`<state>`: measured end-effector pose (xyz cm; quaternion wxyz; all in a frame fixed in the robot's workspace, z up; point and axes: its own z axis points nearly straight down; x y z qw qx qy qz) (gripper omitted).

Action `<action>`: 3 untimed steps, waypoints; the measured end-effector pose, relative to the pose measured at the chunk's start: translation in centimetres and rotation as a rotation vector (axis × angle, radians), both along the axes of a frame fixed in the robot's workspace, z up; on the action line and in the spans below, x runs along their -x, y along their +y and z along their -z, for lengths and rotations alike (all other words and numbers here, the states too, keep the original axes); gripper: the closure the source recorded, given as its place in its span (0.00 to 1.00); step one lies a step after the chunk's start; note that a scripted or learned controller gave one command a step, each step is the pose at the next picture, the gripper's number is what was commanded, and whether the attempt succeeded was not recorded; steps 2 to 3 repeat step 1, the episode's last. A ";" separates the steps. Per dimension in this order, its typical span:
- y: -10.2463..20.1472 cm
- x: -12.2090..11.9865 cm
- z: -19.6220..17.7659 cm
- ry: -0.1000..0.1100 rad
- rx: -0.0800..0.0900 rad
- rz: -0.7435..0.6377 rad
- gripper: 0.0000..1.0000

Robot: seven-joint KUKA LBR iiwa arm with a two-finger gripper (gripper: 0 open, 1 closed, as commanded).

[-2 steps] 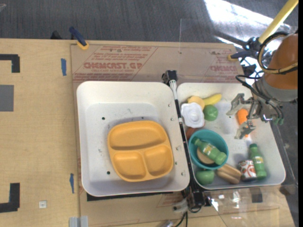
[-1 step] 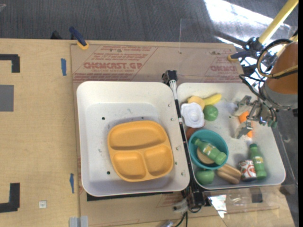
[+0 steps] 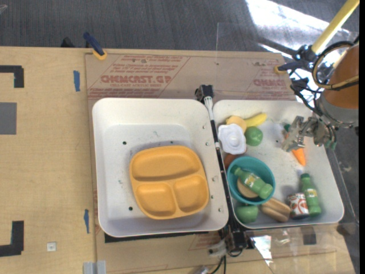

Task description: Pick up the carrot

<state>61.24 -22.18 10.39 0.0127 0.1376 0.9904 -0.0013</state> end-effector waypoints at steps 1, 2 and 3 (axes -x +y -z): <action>8.5 3.1 -5.8 0.013 -0.009 0.025 1.00; 8.5 3.1 -5.8 0.013 -0.009 0.025 1.00; 8.5 3.1 -5.8 0.013 -0.009 0.025 1.00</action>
